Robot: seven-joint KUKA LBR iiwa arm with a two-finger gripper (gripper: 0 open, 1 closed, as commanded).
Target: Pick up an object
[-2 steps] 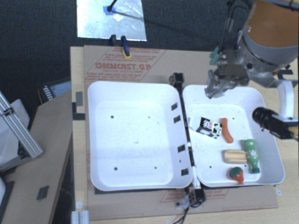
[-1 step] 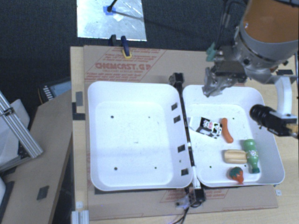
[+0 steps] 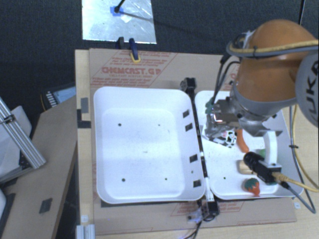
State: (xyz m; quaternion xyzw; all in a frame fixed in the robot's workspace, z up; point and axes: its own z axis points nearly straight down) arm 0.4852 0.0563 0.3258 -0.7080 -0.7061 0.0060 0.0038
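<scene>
**Now the arm is low over the right bin**

The gripper hangs over the right bin; whether its jaws are open, I cannot tell. Just beside it lies a small black-and-white object, probably light and stiff, best taken by its sides. An orange piece, a tan block and a red-green toy crowd nearby.

Light is even and fairly bright, falling from above. The white bins are near washed out, with faint shadow along their inner walls. A foil sheet at top gives mottled glare. The arm looms close, slightly soft; small things beneath it are blurred.
</scene>
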